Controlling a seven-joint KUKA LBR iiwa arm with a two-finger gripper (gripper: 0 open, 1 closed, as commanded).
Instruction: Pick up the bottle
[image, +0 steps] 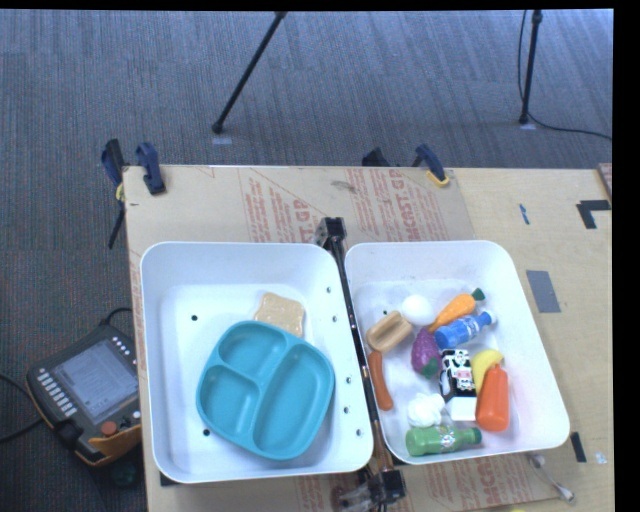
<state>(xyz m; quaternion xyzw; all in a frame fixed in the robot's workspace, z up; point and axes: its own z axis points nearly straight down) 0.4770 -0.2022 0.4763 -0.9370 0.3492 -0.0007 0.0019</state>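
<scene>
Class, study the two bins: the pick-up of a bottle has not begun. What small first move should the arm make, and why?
Probably bring the pincer in from the right to hover above the blue bottle in the right bin. It lies on its side near the top of the toy pile, beside the carrot; the green bottle lies against the near wall.

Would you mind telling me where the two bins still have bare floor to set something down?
Left bin: bare floor left of the blue tray and toast slice. Right bin: a bare strip along the far wall, behind the carrot and blue bottle. Its near half is crowded, around the green bottle and orange bottle.
</scene>
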